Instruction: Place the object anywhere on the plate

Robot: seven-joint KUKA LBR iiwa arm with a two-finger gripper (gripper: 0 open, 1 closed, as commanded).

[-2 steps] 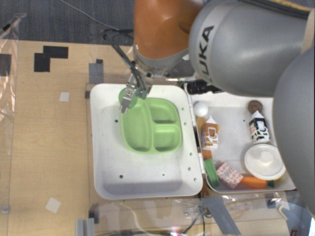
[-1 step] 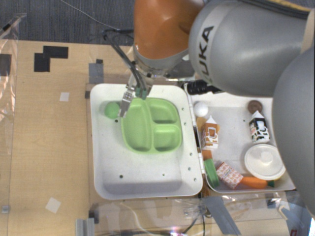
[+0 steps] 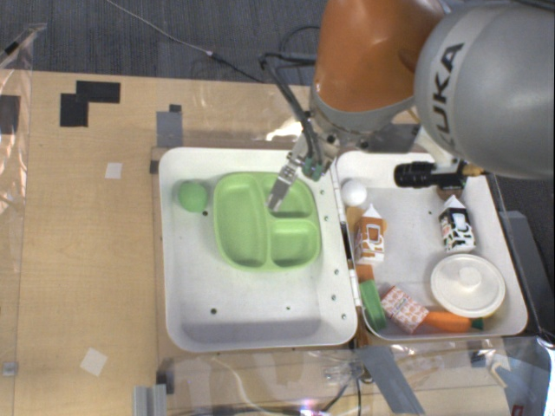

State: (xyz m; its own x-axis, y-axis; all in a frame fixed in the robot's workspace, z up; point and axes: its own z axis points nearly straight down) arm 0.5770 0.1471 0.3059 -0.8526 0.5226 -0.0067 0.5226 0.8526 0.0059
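A green divided plate [image 3: 260, 224] lies in the left white bin [image 3: 251, 319]. My gripper [image 3: 278, 198] hangs over the plate's upper right compartment, its slim grey fingertips [image 3: 282, 189] pressed together into one point. Nothing shows between them. A green ball [image 3: 192, 196] rests on the bin floor just left of the plate, apart from the gripper. The bulky orange and grey arm covers the far edge of both bins.
The right bin [image 3: 507, 315] holds a white ball [image 3: 354, 191], an orange-and-white bottle [image 3: 370, 237], a cow-patterned bottle [image 3: 456, 226], a round white lid [image 3: 468, 284], a carrot [image 3: 447, 321], a patterned red packet [image 3: 401, 306] and a green piece [image 3: 371, 303].
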